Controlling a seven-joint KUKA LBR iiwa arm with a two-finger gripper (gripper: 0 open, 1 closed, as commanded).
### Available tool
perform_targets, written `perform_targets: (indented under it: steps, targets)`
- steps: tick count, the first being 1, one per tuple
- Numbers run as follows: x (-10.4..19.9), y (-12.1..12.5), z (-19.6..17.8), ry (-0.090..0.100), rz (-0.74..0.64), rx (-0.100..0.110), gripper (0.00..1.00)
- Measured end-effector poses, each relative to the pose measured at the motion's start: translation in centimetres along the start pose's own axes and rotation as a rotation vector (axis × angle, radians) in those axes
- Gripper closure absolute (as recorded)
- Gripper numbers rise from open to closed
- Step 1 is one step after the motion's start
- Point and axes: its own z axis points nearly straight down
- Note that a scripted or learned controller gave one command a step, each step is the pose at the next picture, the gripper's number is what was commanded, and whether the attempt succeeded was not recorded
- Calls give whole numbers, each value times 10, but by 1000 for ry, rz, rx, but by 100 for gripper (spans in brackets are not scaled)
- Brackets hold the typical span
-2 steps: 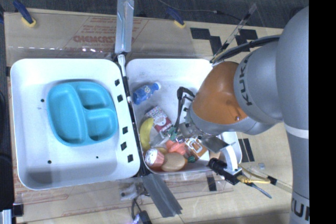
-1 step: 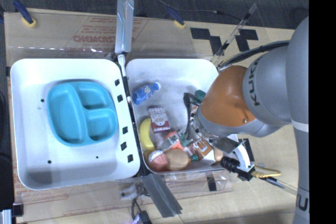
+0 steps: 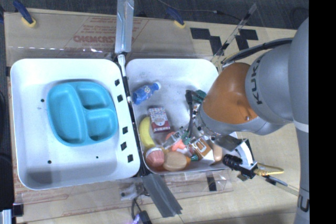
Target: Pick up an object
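We look down on two white bins side by side on the surface (image 3: 47, 23). The left bin (image 3: 26, 165) carries a blue divided tray (image 3: 81, 112), lying flat near its middle. The right bin (image 3: 173, 68) carries a loose pile of small things, most of them crowded toward its near edge.

The arm (image 3: 273, 86) comes in from the right, and its orange band (image 3: 228, 97) hangs over the right half of the right bin. Below the band we see the gripper (image 3: 193, 136) lowered into the pile, but the wrist hides much of it, and we cannot tell how it is set or whether anything sits in it.

The things nearest the gripper lie just to its left and below it: a reddish-orange piece (image 3: 177, 140), a brown boxed item (image 3: 201, 148) touching the clutter under the wrist, a tan bun-shaped piece (image 3: 176, 161) and a round red-rimmed piece (image 3: 154, 156) against the near wall. A yellow banana (image 3: 146, 131) lies along the bin's left wall, with a small red-and-white carton (image 3: 158, 118) just beside it. A blue bottle (image 3: 145, 92) lies on its side farther up, well apart from the gripper. A dark green item (image 3: 196, 95) shows at the edge of the orange band.
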Motion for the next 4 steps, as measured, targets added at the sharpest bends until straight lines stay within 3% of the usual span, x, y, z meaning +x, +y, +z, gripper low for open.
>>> perform_targets:
  steps: [1, 2, 3, 4]
  targets:
    - [9, 2, -36, -1, -74, 3, 100]
    - [17, 8, 9, -5, -305, -2, 100]
    - [-1, 75, 10, -3, 99, -1, 100]
    - [45, 147, -92, -1, 155, -5, 100]
